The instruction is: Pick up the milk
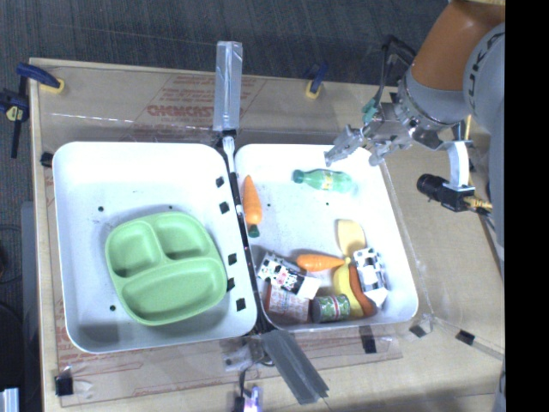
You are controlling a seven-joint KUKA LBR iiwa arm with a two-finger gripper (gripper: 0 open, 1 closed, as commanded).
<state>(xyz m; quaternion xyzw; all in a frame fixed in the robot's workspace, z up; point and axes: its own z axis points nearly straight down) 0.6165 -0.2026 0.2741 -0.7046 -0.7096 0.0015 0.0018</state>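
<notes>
White plastic bins sit side by side in front of you, and the nearest clutter is packed into the near end of the right bin (403, 256). Along its near wall you have a small can (330, 308) lying on its side, next to a banana (345, 281) and a red-orange piece (360, 299) beside it. The milk (281, 273), a small carton with a black-and-white cow pattern, lies on its side at the near left of that bin, close to the divider, touching a reddish-brown package (287, 303) just in front of it. A second cow-patterned carton (371, 269) stands at the near right, by the banana. Between the two cartons lies a carrot (319, 262), and just behind it a pale yellow wedge (349, 234).

Over in the left bin (77, 196) you see a green divided plate (167, 266), resting flat.

Further back in the right bin, a second carrot (250, 202) lies along the divider, and a green bottle (324, 178) lies on its side near the far wall.

Farthest off, the gripper (343, 150) hangs above the far right corner of the right bin, just beyond the bottle and well apart from the milk. Its fingers look spread, with nothing between them.
</notes>
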